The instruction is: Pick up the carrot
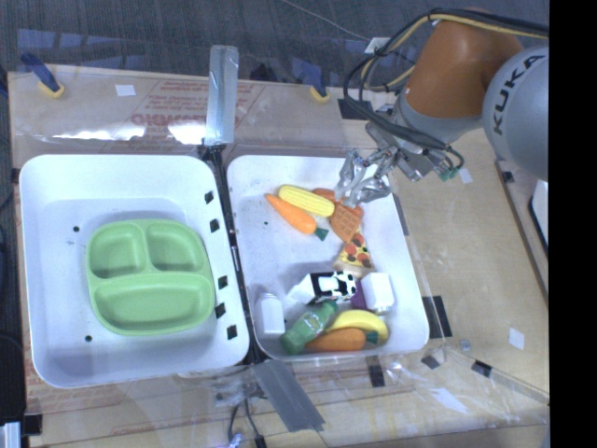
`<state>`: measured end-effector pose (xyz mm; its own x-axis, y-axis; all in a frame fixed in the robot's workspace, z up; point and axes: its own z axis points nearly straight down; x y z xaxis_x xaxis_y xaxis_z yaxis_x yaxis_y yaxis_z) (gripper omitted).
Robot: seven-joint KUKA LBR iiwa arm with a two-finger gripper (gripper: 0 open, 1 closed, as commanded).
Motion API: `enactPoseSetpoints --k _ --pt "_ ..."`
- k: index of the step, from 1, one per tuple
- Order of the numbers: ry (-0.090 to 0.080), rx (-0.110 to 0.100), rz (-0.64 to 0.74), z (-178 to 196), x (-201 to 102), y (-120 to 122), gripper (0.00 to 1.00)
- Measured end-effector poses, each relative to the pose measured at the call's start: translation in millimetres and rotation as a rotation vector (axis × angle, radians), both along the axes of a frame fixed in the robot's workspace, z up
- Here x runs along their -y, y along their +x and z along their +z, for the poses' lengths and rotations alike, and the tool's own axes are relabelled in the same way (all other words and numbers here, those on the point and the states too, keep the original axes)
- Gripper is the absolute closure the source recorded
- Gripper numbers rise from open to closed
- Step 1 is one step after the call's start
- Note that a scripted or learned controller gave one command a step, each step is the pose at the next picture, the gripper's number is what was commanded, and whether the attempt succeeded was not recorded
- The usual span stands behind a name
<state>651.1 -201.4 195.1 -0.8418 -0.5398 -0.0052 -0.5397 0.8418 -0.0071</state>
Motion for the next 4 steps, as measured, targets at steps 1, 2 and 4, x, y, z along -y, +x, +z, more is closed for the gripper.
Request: enactPoseSetpoints --k 1,2,4 --pt "0.007 -0.014 -0.291 -81.2 -68.0 -74.2 1.0" --pt "0.006 -0.003 -0.514 -1.4 -124.3 -107.8 1.0" --pt "0.006 -0.009 -1.029 -105.3 -90.4 -38.0 0.0"
